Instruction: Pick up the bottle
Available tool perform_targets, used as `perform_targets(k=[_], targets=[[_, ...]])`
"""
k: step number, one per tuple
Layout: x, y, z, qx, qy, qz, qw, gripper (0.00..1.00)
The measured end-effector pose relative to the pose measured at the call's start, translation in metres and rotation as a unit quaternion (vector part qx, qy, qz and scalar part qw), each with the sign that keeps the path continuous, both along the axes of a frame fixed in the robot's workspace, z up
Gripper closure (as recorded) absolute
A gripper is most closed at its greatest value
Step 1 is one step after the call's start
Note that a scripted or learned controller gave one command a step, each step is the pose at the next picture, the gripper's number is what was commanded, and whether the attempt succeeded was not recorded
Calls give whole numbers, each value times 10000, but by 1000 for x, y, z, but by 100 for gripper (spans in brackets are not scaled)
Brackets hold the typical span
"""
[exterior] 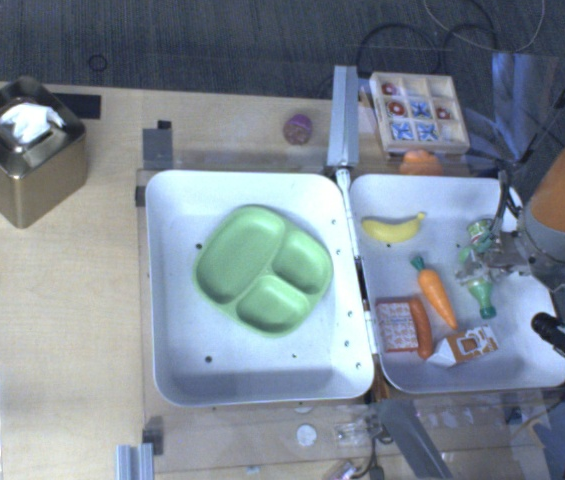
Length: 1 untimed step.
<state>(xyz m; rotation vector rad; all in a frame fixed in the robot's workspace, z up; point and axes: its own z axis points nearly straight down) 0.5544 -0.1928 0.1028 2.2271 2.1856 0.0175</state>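
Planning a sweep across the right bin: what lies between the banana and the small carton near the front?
In the camera view, the carrot lies slantwise between the banana and the carton, on the right bin's white floor.
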Motion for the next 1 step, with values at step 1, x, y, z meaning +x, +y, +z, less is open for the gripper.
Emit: perform_targets(k=[1], targets=[[67,64,99,54,65,-1703,9854,100]])
